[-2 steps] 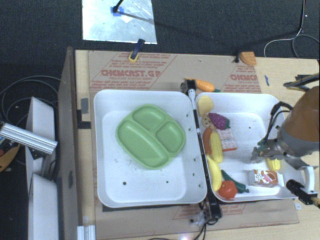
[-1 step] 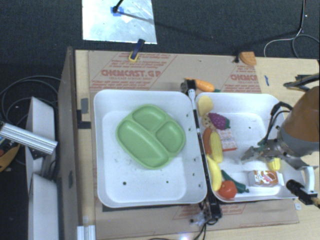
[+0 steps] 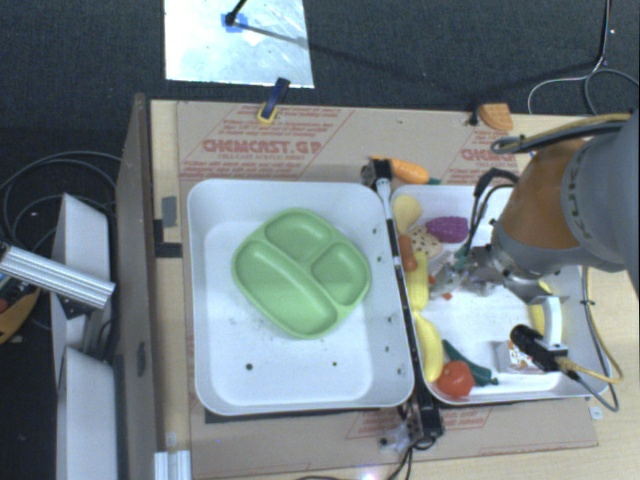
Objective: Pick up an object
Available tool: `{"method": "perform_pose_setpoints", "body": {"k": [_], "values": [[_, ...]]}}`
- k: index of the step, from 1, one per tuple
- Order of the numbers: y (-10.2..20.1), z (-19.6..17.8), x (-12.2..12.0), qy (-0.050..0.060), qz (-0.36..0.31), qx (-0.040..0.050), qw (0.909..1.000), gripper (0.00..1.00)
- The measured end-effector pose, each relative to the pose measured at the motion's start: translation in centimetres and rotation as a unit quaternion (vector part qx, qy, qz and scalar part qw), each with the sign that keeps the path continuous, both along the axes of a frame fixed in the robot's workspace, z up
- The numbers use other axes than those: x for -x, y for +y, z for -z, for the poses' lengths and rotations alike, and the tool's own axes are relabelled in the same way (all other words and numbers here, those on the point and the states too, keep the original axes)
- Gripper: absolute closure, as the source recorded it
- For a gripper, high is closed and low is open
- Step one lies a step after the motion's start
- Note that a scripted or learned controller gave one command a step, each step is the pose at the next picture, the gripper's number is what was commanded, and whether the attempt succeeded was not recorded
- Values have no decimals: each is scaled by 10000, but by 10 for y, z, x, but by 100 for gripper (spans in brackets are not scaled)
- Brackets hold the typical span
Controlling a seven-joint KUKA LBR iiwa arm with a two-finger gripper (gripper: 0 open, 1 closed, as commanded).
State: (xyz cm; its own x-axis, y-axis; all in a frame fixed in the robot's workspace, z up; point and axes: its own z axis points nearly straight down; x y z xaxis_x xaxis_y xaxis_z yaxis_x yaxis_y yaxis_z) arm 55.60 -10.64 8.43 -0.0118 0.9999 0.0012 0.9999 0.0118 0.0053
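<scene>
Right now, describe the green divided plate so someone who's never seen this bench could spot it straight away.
Start at the two shallow white bins side by side and take the left white bin, the one away from the grey arm. The pale green plastic plate lies near its middle, set at a slant. It is moulded into three compartments, and it is far larger than the small toy foods crowded in the right white bin.

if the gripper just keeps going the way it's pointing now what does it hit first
The gripper points down and leftward into the right bin. Going on, it would probably meet the yellow banana-like piece by the bin's left wall first, though depth is hard to judge from this slanted view.
</scene>
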Motion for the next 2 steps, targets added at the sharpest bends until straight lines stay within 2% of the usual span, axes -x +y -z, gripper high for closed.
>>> {"method": "perform_pose_setpoints", "body": {"k": [1, 2], "values": [[16, 0, -99, 49, 48, 72, 10000, 0], [20, -11, -98, 22, 33, 27, 10000, 100]]}}
